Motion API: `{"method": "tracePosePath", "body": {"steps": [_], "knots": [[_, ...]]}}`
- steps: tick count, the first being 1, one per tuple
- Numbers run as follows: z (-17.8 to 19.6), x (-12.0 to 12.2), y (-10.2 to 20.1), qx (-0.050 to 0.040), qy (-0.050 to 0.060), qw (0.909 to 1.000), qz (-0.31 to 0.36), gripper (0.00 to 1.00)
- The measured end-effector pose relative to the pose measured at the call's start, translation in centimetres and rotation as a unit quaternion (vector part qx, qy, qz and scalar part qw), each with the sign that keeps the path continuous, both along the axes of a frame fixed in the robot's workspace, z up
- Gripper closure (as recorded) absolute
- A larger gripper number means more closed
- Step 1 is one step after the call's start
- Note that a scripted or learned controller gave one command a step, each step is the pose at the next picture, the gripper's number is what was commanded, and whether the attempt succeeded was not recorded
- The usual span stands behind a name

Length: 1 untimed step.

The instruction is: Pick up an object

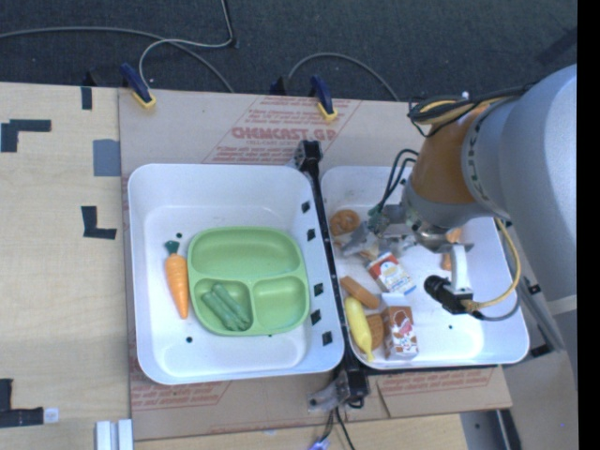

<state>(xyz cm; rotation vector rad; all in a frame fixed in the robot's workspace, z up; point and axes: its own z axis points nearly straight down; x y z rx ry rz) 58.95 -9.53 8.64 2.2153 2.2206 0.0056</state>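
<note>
My gripper [375,235] is low in the right bin [487,340], at its upper left part. It hangs between a brown pretzel-like piece [344,221] on its left and a small red-and-white carton [392,275] just below it. Nearer the front lie a tan bread stick [361,292], a yellow banana [356,323], a brown piece [376,330] and a second red-and-white carton [401,332]. The grey arm with its orange band [450,167] covers the bin's upper right part.
The left bin [150,195] holds a green divided plate [272,251] with green beans [225,306] in one compartment, and a toy carrot [176,283] beside the plate's left edge. A black divider [322,223] separates the bins. Cables and blue-yellow clamps [138,84] lie at the back.
</note>
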Motion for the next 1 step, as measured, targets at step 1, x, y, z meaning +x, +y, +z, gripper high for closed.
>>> {"method": "tracePosePath", "body": {"steps": [1], "knots": [[0.95,-0.05,-0.08,-0.0007,0.001,1.0,0.0,1.0]]}}
